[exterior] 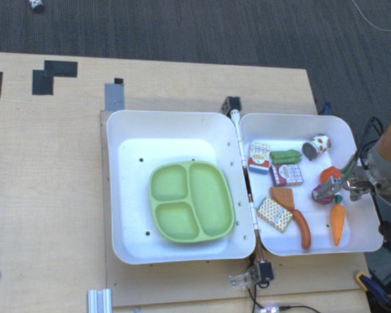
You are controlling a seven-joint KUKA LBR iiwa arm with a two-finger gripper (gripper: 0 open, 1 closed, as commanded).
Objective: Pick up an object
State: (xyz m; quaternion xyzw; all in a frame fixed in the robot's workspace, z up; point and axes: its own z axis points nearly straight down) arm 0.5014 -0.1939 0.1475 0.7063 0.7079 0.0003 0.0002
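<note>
Orange plastic carrot lies nr right bin's right edge, just below the tool; tool's jaw state: can't tell.

2 white bins on the bench. Left bin held 1 green tray with 3 compartments. Right bin held 1 carrot, 1 sausage, 1 green veg, 1 tomato, 3 small cartons, 1 checkered packet, 1 brown slice, 1 can.
</note>
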